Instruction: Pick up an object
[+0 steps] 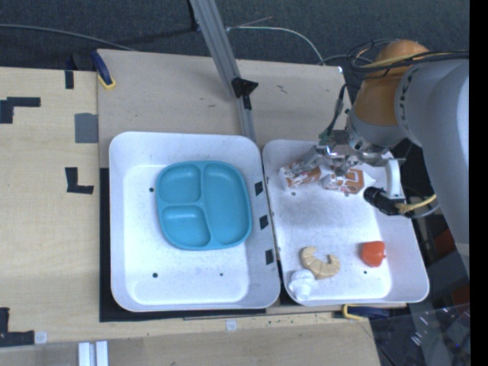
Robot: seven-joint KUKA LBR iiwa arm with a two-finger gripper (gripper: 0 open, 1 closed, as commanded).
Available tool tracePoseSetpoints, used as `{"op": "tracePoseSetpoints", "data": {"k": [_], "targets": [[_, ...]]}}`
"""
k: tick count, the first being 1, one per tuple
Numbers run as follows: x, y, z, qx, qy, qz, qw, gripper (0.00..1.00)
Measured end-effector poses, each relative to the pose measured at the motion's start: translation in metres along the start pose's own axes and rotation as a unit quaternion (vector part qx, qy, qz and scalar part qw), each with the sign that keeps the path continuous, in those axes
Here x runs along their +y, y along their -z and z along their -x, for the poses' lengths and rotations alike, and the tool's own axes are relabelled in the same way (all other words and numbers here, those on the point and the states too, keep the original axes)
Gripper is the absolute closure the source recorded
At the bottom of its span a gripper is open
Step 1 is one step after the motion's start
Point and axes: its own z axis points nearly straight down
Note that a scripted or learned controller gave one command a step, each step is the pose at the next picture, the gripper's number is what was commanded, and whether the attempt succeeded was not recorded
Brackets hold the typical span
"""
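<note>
Camera view, hand low over crinkled snack packet in right bin, packet directly beneath.

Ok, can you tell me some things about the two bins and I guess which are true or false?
1. The blue plate lies in the left bin. True.
2. The blue plate has three sections. True.
3. The red thing sits on the blue plate. False: it lies in the right bin.
4. The croissant lies in the left bin. False: it is in the right bin, near the front.
5. The gripper is over the right bin, by the crinkly packet. True.
</note>
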Motion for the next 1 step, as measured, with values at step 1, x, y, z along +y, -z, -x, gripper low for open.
{"op": "tracePoseSetpoints", "data": {"k": [1], "targets": [[0.0014,0.0122,-0.0006,-0.001,0.001,0.002,1.0,1.0]]}}
